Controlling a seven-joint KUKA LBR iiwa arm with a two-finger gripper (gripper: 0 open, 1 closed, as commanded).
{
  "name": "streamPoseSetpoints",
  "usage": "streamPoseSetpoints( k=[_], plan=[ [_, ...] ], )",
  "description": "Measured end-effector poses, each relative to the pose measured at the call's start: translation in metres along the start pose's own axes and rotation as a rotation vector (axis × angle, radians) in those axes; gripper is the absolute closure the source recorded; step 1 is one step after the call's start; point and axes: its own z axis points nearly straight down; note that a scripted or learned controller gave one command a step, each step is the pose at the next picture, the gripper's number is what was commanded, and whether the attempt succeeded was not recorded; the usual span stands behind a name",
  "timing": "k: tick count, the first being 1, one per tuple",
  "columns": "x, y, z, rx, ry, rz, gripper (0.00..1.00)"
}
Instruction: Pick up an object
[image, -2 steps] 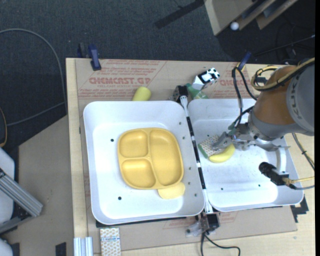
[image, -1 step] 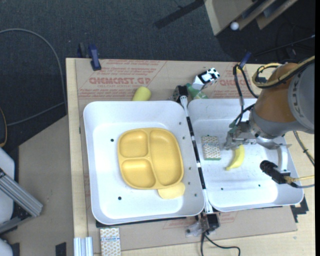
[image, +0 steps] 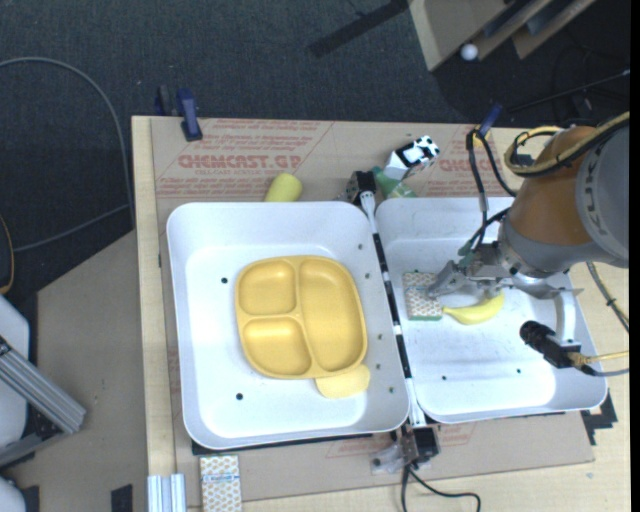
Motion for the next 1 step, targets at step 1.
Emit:
streamPoseSetpoints(
  k=[1],
  plan=[
    [-0.0867, 0.0664, -0.0372, 0.012, -0.003, 0.000, 0.00]
  ],
)
